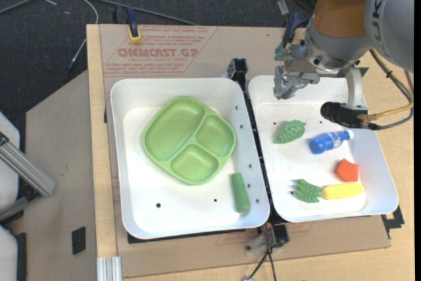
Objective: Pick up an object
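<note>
My gripper hangs over the far left corner of the right bin, pointing down, open with nothing between its fingers. Just in front of it lies a bumpy green toy. Further right are a blue bottle and an orange block. At the bin's near side a yellow piece touches a leafy green toy. The left bin holds a green divided plate and a green stick.
A black cylinder with a cable juts over the right bin's far right side. The two bins meet along a dark ridge. Cardboard lies under both bins, with cables on the dark floor behind.
</note>
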Controlling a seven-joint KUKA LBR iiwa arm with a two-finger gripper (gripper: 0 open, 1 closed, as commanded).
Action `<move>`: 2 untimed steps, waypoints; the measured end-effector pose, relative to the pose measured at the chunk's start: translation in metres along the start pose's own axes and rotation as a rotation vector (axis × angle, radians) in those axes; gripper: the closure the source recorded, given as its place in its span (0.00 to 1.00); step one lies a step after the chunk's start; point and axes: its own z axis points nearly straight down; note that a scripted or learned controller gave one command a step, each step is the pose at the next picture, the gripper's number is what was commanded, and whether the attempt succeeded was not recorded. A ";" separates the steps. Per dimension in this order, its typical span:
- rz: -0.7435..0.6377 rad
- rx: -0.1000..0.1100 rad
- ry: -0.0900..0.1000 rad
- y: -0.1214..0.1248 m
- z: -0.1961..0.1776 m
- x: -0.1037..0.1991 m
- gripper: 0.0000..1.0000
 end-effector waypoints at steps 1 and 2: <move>0.001 0.001 0.000 0.021 0.014 0.049 1.00; 0.002 0.001 -0.001 0.032 0.014 0.097 1.00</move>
